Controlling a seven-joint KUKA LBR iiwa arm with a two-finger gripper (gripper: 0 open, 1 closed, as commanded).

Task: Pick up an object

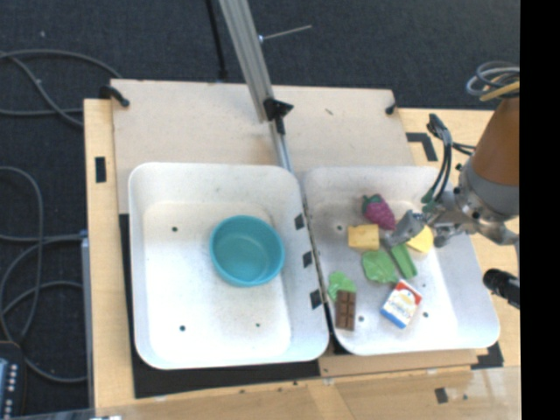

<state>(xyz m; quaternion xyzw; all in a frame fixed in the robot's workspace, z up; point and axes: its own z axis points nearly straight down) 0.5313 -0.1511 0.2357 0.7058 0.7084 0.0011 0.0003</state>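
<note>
2 white bins side by side on the bench; left bin [157, 234] has 1 teal bowl [248, 249] near its middle; right bin [464, 313] holds the small clutter. Arm comes in from the right, orange band [500, 151] above the wrist; gripper [408, 227] is low in the right bin, among the toys; finger state: cannot tell, too small and blurred to read, and nothing clearly seen between them.

Items around it: yellow block [363, 236] just beside the gripper on its left; purple grapes [377, 208] just above that; a yellow piece [421, 241] to the gripper's right; green toy [388, 263] directly below, touching or nearly; small carton [401, 305] nearer the front; brown chocolate bar [346, 309] by the bin's left wall with a green scrap [340, 282] above it.

Handling guess: all look like light plastic play food; stiff, smooth, probably a bit slippery; not fragile. Yellow block looks like the best grab: flat parallel sides, take across the short width. Grapes are bumpy and may roll; the chocolate bar lies flat and thin, hard to get under. Crowding means the fingers may nudge neighbours.
</note>
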